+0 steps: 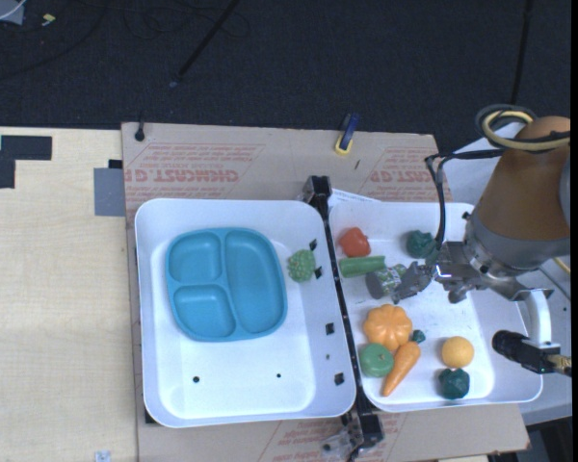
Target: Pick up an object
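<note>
My gripper (393, 282) is low in the right bin (491, 393), reaching left from the arm. It sits just right of a green cucumber (358, 266) and above an orange pumpkin (388, 325). I see nothing clearly held in it. A red pepper (354, 243) lies behind the cucumber. A dark green vegetable (421, 243) rests at the back of the bin, close to the wrist. Toward the front lie a carrot (401, 368), a round green piece (375, 359), a yellow-orange fruit (457, 352) and a dark green piece (454, 383).
The left bin (231, 402) holds a blue divided plate (224, 284) and a small green broccoli (302, 266) by its right wall. A black divider (333, 296) runs between the bins. Cardboard (231, 162) lies under both.
</note>
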